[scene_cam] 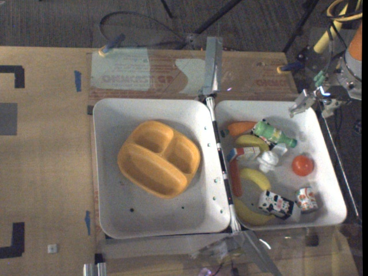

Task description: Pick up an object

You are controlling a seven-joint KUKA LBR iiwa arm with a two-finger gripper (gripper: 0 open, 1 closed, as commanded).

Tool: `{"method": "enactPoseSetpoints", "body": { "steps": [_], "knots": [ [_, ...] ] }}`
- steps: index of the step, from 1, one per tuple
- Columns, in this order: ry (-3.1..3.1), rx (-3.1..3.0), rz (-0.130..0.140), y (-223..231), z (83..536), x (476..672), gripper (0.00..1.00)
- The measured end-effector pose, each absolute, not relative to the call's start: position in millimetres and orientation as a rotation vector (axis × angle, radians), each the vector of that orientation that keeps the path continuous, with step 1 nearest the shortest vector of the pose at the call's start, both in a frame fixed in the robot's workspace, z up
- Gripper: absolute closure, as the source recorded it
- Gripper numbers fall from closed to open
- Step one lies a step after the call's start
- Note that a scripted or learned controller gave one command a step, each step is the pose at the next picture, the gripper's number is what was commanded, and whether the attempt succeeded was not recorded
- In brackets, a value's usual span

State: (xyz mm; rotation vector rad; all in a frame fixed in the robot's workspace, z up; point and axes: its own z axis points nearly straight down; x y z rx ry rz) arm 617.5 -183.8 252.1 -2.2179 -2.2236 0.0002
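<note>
Hovering over the far right corner of the right bin (330, 171), the tool (313, 99) holds nothing; whether it is wide or narrow cannot be told. Below it lie a green bottle (274, 134), red-orange ball (302, 165), bananas (255, 179), carrot (240, 127), small can (307, 199). Left bin (109, 171) bears an orange divided plate (159, 158).

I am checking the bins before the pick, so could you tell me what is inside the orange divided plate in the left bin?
The orange divided plate shows three compartments, and nothing can be seen in any of them. The bin floor under it is covered.
</note>
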Motion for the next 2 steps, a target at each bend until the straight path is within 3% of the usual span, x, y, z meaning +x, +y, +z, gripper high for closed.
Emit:
{"method": "enactPoseSetpoints", "body": {
  "steps": [1,2],
  "knots": [
    [-2.153,-2.293,-0.003,-152.9,127.3,611.9,0.00],
    [-2.404,-2.063,-0.028,-143.9,99.4,605.2,0.00]
  ]
}}
